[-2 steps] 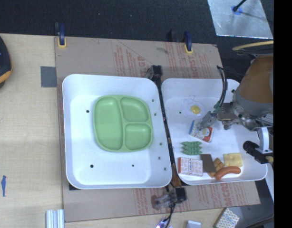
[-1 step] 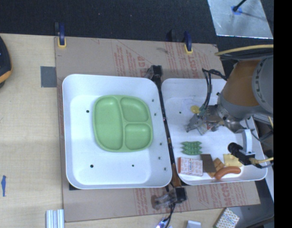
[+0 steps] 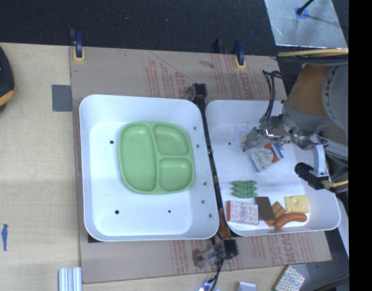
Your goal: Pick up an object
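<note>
Small white packet with red and blue print lies tilted in the right white bin, toward its far half, just below the grey two-finger gripper; whether the gripper grips it cannot be told. Nearer the front edge sit green pea pods, a cheese slice and a sausage. A green divided plate fills the left white bin's middle.

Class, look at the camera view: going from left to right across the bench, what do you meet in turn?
Left white bin → green divided plate inside it → right white bin → green pea pods → small packet by the gripper → yellow cheese slice.
</note>
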Controlling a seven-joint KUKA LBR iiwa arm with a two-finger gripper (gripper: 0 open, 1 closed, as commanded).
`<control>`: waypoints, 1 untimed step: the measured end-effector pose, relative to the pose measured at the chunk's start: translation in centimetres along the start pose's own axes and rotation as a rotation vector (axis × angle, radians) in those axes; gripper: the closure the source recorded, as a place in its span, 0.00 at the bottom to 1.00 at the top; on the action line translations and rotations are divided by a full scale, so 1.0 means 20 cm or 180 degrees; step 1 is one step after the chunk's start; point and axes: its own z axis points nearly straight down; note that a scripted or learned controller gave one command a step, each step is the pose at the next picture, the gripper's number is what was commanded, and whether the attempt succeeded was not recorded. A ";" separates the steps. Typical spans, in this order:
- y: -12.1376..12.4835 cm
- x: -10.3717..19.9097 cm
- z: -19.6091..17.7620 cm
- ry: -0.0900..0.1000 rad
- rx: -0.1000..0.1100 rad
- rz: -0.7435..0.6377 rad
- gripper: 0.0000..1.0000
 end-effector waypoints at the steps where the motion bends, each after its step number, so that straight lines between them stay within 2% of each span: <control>1: 0.14 -0.28 0.00 0.0002 0.0015 0.0014 0.00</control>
